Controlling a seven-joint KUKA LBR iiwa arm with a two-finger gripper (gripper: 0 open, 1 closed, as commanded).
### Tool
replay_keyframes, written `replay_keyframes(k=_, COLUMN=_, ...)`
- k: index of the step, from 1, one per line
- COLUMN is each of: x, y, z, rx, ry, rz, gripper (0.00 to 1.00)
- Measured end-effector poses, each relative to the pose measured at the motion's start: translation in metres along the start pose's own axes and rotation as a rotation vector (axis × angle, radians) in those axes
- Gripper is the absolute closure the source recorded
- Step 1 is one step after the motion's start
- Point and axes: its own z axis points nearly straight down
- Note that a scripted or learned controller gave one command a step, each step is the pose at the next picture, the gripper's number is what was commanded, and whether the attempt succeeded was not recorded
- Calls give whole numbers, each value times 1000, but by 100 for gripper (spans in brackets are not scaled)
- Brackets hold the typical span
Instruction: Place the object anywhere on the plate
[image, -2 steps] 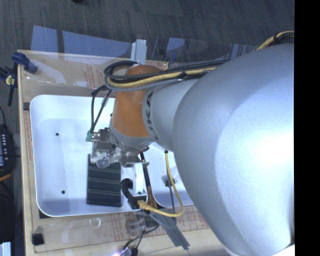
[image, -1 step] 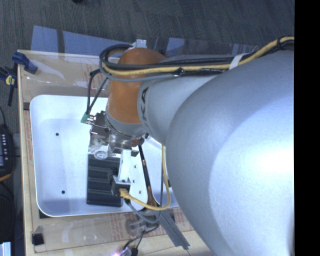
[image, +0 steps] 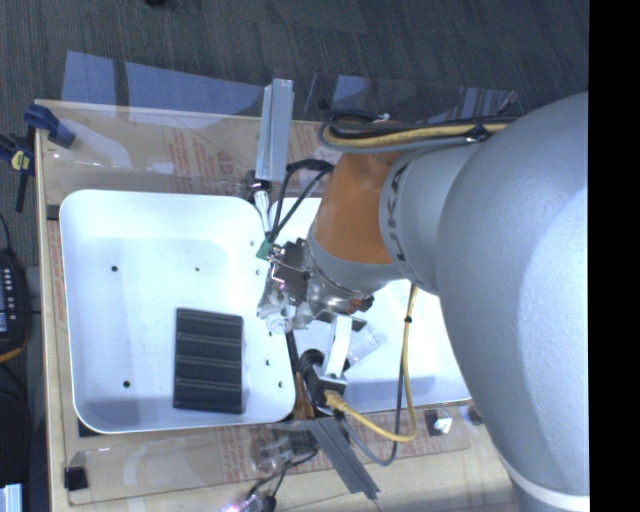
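The grey arm (image: 500, 250) reaches low across the right bin (image: 432, 340). Its gripper (image: 287, 300) is at the bins' shared edge, and I cannot tell whether it is open or closed. A black ribbed slab (image: 209, 360) lies near the front wall of the left bin (image: 140, 260), with open floor behind it.

The left bin (image: 150, 215) is plain white, with a few small dark dots scattered on its floor. The block (image: 209, 360) in it is black to dark grey, and crosswise ridges give it bands of lighter and darker shade. The right bin (image: 385, 372) is white too. The arm (image: 520, 280) is smooth pale grey, and its band (image: 355, 215) is orange. The bench (image: 150, 165) is pale tan with faint red lettering printed across it. A clamp (image: 48, 122) on the bench is blue. A bar (image: 274, 130) is dull silver. The floor (image: 200, 40) is dark grey with a fine speckled weave.
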Motion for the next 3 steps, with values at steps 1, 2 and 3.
replay_keyframes(k=1, x=52, y=-37, z=38, rx=-2, ry=0, rz=-247, gripper=100)
replay_keyframes(k=2, x=116, y=-63, z=137, rx=-3, ry=2, rz=-104, gripper=100)
replay_keyframes(k=3, x=78, y=-48, z=-41, rx=-7, ry=1, rz=-590, gripper=100)
